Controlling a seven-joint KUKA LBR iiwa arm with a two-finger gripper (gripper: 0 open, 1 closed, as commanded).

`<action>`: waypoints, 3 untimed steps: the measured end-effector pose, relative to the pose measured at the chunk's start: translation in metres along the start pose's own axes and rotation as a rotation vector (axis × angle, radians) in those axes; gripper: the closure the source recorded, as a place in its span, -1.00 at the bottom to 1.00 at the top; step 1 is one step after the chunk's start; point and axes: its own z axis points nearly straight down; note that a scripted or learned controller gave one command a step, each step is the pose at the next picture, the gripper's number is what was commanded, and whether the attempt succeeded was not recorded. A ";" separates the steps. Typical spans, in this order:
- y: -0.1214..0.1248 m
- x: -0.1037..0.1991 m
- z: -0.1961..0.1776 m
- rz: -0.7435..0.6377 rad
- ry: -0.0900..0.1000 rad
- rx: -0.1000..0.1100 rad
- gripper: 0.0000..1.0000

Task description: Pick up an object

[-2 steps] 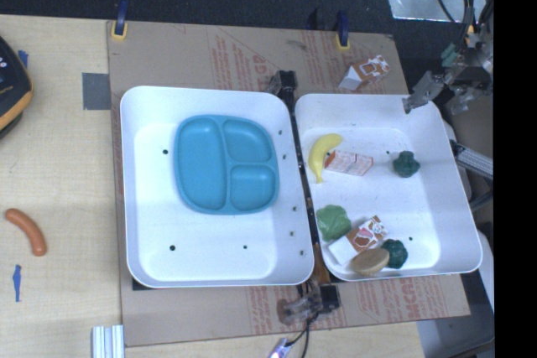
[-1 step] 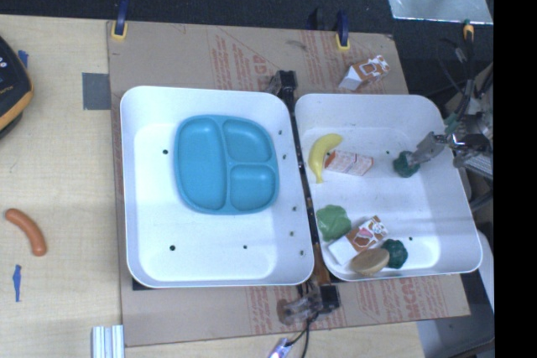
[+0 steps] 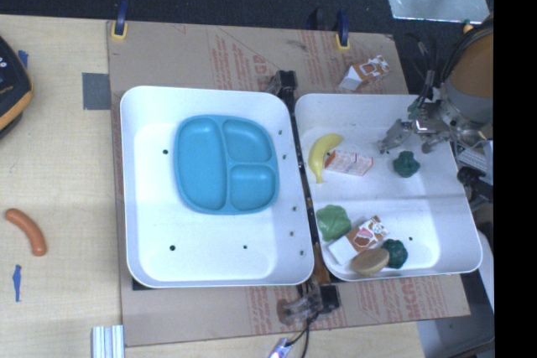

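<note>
My gripper hangs over the upper right part of the right bin, its fingers spread open with nothing between them. A small dark green object lies just below the fingertips. Further left in that bin are a yellow banana and a small white and orange carton. Along the bin's front lie a light green leafy piece, a second carton, a tan bread-like piece and a dark green broccoli-like piece.
The left bin holds a blue divided plate. Another small carton lies on the cardboard behind the right bin. A sausage rests on the wooden bench at far left, and a black and yellow device sits at the left edge.
</note>
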 end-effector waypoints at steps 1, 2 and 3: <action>0.036 0.000 0.020 0.001 0.001 -0.002 -1.00; -0.009 0.000 0.027 -0.001 0.000 -0.001 -1.00; 0.036 0.000 0.026 0.001 0.001 -0.003 -1.00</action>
